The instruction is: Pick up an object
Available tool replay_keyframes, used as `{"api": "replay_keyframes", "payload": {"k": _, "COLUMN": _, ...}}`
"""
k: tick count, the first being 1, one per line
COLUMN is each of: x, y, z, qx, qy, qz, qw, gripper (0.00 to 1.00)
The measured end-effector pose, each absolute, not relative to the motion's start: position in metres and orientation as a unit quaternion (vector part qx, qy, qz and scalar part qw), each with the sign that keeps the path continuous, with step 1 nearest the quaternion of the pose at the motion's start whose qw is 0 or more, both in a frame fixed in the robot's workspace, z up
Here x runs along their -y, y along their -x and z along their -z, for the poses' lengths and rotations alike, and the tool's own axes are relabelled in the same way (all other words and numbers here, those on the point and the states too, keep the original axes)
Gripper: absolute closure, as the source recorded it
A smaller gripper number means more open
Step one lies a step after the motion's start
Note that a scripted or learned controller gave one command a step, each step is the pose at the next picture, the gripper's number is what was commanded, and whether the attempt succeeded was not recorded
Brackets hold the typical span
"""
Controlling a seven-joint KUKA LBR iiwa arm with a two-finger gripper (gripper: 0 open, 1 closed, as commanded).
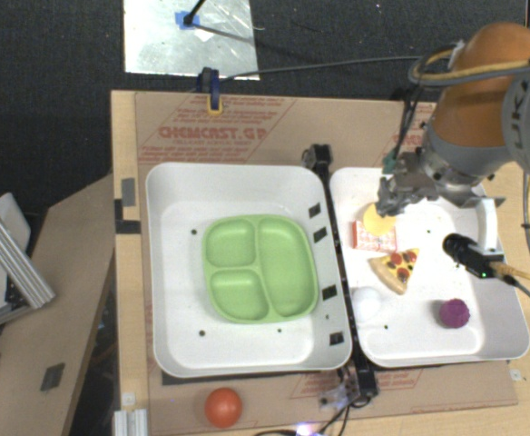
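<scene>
In the right-hand bin (pixel 510 334), near its back half, the tool (pixel 390 203) is seen lowered over a yellow rounded piece (pixel 377 217) that lies on or against a small red-and-white card (pixel 374 236). The tool's tip appears to touch, or nearly touch, the top of the yellow piece, but whether the tool is spread or closed cannot be told from this slanted view, and nothing is shown lifted clear of the bin floor.

The task is therefore judged to be at the reach-and-grasp step: the approach looks made, while a secure grip and the lift are not yet shown. The yellow piece is taken as the likely target, since it sits directly beneath the tool.

Its shape is too compact and too hidden for a long axis to be read. The pizza slice (pixel 396 269) just in front of it has a clearer axis, running from its tip at the upper right down to its crust at the lower left. A purple ball (pixel 455 312) is seen near the bin's front right, and a white ball (pixel 368 303) near its front left.

In the left bin (pixel 170 271) a green divided tray (pixel 260 267) is laid, and on the worktop (pixel 274 125) in front an orange ball (pixel 222 406) rests.
</scene>
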State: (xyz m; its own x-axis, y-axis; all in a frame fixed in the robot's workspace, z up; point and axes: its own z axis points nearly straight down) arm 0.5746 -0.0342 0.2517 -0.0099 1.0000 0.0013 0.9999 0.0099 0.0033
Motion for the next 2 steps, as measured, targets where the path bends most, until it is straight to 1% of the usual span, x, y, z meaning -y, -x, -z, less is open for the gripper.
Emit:
{"api": "replay_keyframes", "payload": {"k": 1, "x": -0.013, "y": -0.589, "z": -0.237, "qx": -0.71, "qy": -0.704, "qz": -0.001, "qw": 0.0, "gripper": 1.0}}
{"api": "replay_keyframes", "payload": {"k": 2, "x": -0.072, "y": -0.6, "z": -0.24, "qx": -0.711, "qy": -0.704, "qz": -0.0018, "qw": 0.001, "gripper": 1.0}}
